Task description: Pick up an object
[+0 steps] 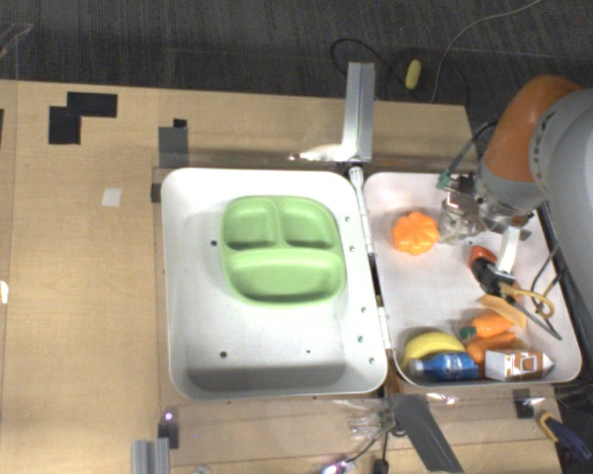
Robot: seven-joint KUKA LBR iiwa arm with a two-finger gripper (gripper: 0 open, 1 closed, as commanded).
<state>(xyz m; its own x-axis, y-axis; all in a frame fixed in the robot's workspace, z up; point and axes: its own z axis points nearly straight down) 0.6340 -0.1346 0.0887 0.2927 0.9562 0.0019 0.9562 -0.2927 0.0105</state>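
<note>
One orange pumpkin-shaped toy (415,233) sits in right bin (405,294), toward its 11 o'clock. I see hand (462,215) just beside it at 3 o'clock; grip state hidden, can't tell. Green divided tray (281,249) fills left bin (193,294) on tabletop (69,294).

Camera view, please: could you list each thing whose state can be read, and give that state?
Green divided plate: lying flat in the left bin, compartments bare.
Orange pumpkin toy: resting alone on the right bin floor, upper part.
Yellow banana: lying in the pile at the right bin's near edge.
Blue bottle: on its side, beside the banana.
Small carton: on its side, near corner.
Claw: low beside the pumpkin toy.
</note>
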